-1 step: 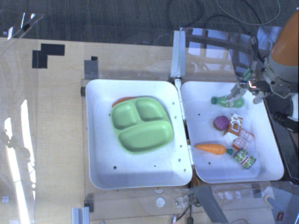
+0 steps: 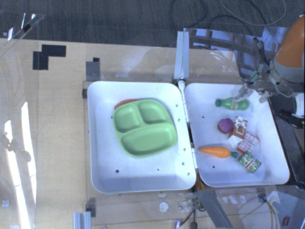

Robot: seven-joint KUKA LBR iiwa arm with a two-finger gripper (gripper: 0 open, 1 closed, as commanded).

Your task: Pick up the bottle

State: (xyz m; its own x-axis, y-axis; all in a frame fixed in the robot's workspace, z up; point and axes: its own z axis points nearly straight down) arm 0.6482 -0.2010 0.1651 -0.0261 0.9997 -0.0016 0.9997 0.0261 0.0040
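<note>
Lying flat in right bin (image 2: 281,173): green bottle (image 2: 233,103); gripper (image 2: 251,92) spread wide above it.

This is a robotics lab: a pale wooden bench (image 2: 47,142) bears two white bins (image 2: 143,180) in a metal frame (image 2: 181,56), clear guard panels (image 2: 21,25) stand at the left, and loose black cables (image 2: 200,11) trail over the grey carpet (image 2: 119,8) beyond.

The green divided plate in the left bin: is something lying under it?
An orange-red thing peeks out from under the green divided plate at its upper left edge. The plate covers the rest, so I cannot tell what it is.
</note>
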